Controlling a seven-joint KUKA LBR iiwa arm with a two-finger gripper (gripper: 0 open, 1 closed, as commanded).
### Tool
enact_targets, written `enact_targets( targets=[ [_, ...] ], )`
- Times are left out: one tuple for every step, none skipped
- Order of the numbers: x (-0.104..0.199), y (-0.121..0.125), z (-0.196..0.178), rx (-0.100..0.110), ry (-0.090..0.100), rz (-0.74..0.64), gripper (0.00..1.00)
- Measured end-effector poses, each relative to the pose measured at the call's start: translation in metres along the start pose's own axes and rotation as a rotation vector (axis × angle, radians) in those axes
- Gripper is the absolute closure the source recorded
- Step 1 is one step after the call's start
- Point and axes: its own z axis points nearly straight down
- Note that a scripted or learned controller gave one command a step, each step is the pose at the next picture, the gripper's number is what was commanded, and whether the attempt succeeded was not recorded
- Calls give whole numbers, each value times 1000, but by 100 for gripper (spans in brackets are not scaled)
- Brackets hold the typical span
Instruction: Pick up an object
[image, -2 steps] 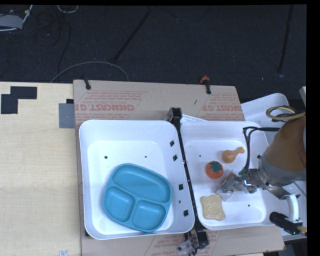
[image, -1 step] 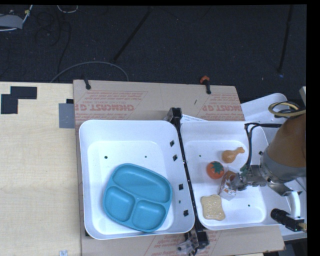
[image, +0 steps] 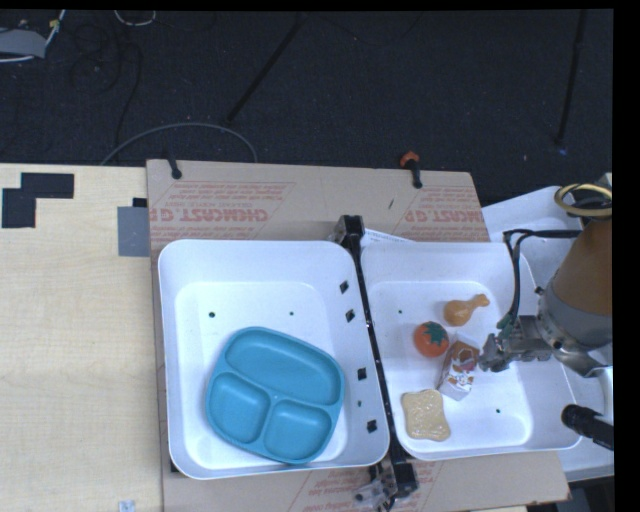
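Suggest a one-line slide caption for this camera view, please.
Gripper poised by a small carton in the right bin, beside tomato; blue tray in left bin.

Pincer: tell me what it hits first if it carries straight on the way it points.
Probably the small carton, lying just left of the pincer in the right bin; height is unclear, so it might pass above.

The arm (image: 590, 285) is extended in from the right, its hand (image: 497, 353) lowered; finger state cannot be made out.
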Motion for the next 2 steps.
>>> enact_targets(
  targets=[
    [1,6,-43,0,0,-1,100],
    [0,6,-71,1,0,0,100]
  ],
)
